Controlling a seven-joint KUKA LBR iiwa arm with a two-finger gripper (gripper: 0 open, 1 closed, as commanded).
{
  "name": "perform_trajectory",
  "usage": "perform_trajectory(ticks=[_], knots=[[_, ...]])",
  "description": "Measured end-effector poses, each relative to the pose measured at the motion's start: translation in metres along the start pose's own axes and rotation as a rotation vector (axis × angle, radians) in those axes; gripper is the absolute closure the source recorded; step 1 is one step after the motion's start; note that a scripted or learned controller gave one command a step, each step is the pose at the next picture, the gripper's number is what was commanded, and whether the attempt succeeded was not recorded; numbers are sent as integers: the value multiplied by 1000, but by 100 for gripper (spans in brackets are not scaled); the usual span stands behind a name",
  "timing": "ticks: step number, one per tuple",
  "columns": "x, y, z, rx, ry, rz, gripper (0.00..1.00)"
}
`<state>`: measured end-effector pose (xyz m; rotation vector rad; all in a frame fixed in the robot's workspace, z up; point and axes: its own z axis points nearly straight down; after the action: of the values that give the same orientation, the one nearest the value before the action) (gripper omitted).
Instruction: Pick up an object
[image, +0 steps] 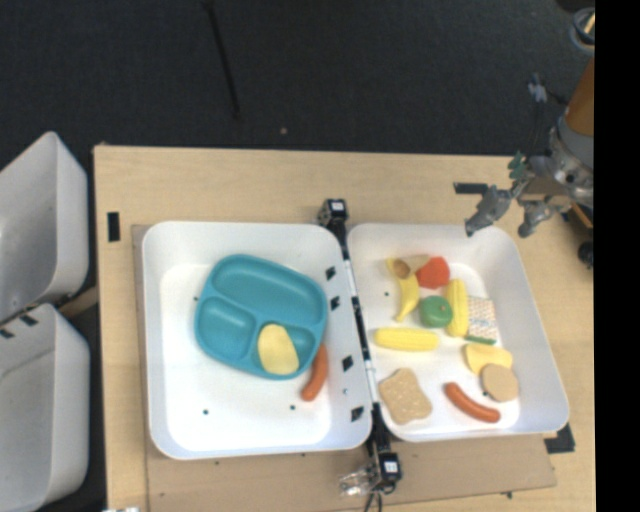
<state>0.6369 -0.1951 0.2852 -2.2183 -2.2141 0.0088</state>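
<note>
Two white bins sit side by side on my desk. My left bin carries a teal plate with a yellow lemon in one compartment; a sausage lies just beside the plate. My right bin is crowded with toy food: corn, banana, bread, another sausage, a red pepper. My gripper hangs over that bin's far rim, fingers apart, gripping nothing.
</note>
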Motion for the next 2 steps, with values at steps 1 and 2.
perform_trajectory(ticks=[1,2], knots=[[1,1,-5,-8,-1,-2,0],[-4,2,59,-3,-2,0,0]])
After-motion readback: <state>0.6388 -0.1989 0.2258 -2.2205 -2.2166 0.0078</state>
